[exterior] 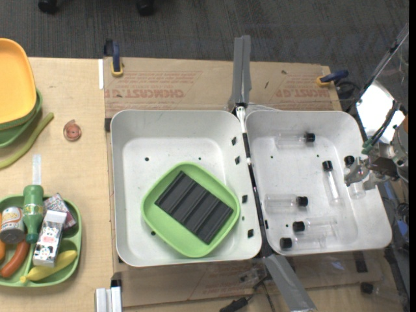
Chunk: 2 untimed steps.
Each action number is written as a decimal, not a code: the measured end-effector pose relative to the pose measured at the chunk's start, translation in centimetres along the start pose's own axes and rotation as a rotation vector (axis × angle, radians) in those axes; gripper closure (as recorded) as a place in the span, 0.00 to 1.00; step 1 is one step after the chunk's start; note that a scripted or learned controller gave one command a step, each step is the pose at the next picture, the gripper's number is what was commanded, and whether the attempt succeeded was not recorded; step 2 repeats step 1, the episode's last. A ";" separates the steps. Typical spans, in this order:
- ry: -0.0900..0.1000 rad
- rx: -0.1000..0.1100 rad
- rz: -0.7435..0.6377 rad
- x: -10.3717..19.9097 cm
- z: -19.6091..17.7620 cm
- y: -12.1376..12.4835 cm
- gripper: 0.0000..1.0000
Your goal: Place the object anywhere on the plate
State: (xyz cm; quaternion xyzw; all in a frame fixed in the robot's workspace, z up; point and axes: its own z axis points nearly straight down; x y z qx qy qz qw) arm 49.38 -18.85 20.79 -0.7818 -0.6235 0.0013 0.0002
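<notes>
Two bins sit side by side on the tabletop [65, 174]. In the left bin [130, 135] a plate [156, 203] lies toward the near side, with a ridged slab [195, 205] on it. In the right bin [273, 125] several vials [330, 179] lie scattered. The tool [359, 174] is at that bin's right rim. Left of the bins, a tray [71, 255] holds toy food.

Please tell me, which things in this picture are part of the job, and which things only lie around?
Part of the job:
green plate in the left bin
clear vials with black caps in the right bin
tool at the right bin's right edge

Only lying around:
yellow plate
green tray of toy food
blue clamps
cardboard
</notes>
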 end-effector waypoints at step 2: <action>0.000 0.000 0.000 0.0 0.0 0.0 0.00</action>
